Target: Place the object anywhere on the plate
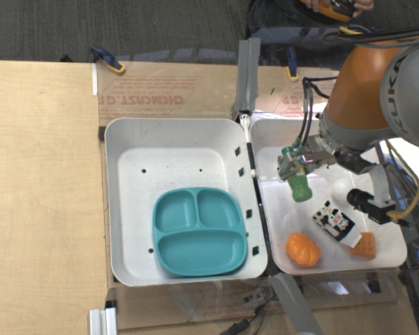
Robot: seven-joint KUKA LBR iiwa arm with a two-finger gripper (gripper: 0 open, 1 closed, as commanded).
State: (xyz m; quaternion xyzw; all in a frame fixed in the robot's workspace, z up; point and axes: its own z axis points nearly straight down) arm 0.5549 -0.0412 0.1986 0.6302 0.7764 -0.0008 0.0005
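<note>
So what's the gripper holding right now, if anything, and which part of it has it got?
The gripper appears to hold a green object by its upper end; the rest hangs below the fingers, over the right bin.

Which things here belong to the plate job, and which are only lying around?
Job:
gripper
green object at the gripper's tip
teal plate in left bin

Lying about, in right bin:
orange round object
black-and-white item
small orange piece
</note>
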